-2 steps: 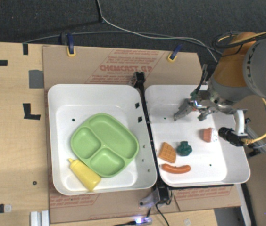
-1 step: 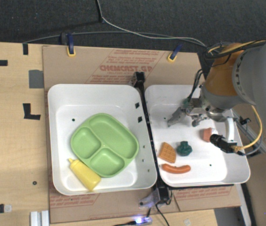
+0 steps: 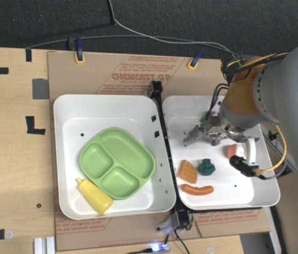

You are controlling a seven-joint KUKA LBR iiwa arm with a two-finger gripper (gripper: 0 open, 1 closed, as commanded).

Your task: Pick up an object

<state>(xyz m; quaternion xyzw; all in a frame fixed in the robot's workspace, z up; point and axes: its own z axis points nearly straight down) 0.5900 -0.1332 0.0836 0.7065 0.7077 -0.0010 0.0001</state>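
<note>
The right bin (image 3: 183, 112) holds an orange waffle piece (image 3: 187, 171), a small dark green toy (image 3: 207, 166) and a red-orange sausage (image 3: 196, 190) near its front wall. A pinkish-orange item (image 3: 230, 150) lies partly hidden under the arm's wrist. My gripper (image 3: 193, 137) hangs low over the middle of this bin, pointing toward its left side. It sits above and behind the waffle, apart from it, with bare white floor beneath it.
The left bin (image 3: 85, 110) holds a green divided plate (image 3: 117, 162) and a yellow squeeze bottle (image 3: 93, 195) at its front left. A black divider clip (image 3: 156, 89) sits between the bins. Cables (image 3: 268, 168) loop at the arm's right.
</note>
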